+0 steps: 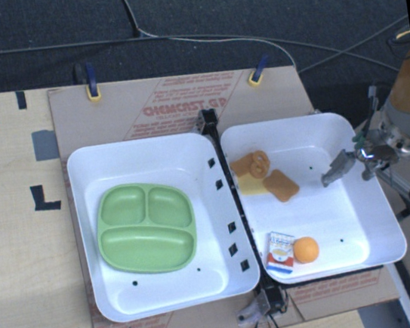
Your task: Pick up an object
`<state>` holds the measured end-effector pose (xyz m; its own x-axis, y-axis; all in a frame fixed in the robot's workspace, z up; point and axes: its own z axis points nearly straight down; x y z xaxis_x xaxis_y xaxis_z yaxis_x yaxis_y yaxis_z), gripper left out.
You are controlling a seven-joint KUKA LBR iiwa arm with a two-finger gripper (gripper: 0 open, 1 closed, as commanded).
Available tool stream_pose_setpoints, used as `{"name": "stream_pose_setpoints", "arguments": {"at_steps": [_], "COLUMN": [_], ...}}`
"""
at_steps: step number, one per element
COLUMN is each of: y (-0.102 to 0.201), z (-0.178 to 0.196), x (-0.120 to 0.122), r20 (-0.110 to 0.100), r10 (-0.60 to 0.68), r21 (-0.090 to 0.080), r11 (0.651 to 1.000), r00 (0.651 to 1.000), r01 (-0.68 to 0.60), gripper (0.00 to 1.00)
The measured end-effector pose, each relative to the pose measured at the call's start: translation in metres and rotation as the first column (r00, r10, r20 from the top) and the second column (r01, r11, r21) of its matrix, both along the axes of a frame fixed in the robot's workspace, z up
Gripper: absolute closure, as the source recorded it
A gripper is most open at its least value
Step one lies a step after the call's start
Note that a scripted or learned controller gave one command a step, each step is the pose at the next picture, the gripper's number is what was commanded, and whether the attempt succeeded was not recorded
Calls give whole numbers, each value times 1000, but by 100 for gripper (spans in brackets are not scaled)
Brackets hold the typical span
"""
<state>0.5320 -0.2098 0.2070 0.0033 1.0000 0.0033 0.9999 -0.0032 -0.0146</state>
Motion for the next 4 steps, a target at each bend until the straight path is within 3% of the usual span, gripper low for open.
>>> {"name": "stream_pose_setpoints", "arguments": {"at_steps": [1, 3, 4], "y": [0, -1, -1], "z": [7, -100, -122], "x": [3, 11, 11], "r20": [13, 11, 14], "r10": [4, 4, 4], "r21": [-3, -4, -5], "r11": [1000, 1000, 1000], "r00": [1000, 1000, 1000], "r01": [-4, -4, -4], "gripper": [0, 0, 0]}}
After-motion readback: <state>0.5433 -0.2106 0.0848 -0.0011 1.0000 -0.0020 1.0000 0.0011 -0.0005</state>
